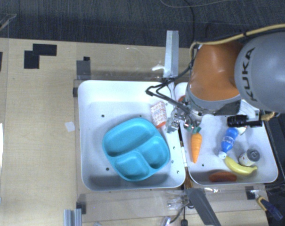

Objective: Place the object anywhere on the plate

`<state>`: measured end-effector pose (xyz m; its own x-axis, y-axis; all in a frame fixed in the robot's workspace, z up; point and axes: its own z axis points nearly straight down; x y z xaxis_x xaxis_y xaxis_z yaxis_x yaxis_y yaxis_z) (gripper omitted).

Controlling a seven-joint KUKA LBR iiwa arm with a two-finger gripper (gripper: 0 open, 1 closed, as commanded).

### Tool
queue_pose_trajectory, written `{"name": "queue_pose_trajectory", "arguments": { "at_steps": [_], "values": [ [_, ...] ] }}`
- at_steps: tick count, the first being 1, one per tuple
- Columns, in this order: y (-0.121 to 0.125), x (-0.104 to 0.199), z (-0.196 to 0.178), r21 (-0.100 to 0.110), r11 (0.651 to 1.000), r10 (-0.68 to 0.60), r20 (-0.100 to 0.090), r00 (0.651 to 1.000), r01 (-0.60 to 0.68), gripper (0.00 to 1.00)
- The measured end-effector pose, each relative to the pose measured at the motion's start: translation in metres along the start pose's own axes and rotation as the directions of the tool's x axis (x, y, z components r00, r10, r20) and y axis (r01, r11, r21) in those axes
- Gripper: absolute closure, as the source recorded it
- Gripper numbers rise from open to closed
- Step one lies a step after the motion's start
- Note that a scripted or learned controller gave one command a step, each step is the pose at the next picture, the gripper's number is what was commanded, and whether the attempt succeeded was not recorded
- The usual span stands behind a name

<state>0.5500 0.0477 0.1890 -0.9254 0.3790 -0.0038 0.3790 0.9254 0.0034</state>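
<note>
A blue divided plate [135, 148] lies in the left bin [93, 126], towards its front. A small white and red packet [157, 113] sits by the plate's far right corner, near the wall between the bins. My gripper [181, 120] hangs over that wall, just right of the packet and above the carrot's top. Whether it touches the packet is hidden by the wrist. The large grey and orange arm covers the back of the right bin.
The right bin [269, 173] holds an orange carrot [196, 146], a blue bottle [228, 141], a yellow banana [240, 165], a red sausage [222, 176] and a small grey can [252, 155]. A metal post [171, 51] stands behind the bins.
</note>
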Motion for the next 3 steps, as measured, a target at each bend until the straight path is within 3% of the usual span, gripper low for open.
{"name": "queue_pose_trajectory", "arguments": {
  "at_steps": [1,2,3],
  "values": [
    [0.004,0.037,0.005,0.000,0.975,-0.224,-0.001,0.975,0.224,1.00],
    [-0.024,0.009,0.003,0.000,0.906,-0.423,0.004,0.906,0.423,1.00],
    [-0.014,0.034,-0.072,-0.001,0.965,-0.264,0.006,0.965,0.264,1.00]
  ]
}}
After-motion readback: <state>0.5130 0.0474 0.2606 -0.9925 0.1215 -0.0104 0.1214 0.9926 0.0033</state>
